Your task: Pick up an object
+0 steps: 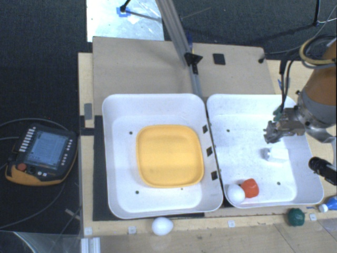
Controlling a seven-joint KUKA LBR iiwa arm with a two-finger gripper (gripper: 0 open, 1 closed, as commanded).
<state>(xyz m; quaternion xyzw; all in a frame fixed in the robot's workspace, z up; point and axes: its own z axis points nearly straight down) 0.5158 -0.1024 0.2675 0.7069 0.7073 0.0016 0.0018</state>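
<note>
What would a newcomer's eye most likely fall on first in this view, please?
Probably the yellow plate, lying flat in the middle of the left bin. Next, the gripper hanging over the right bin, with an orange object and a white ball touching at that bin's near edge.

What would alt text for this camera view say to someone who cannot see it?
A grey robot arm reaches from the right over the right white bin, which holds a small white object, an orange block and a white ball. The left bin holds a yellow plate.
</note>
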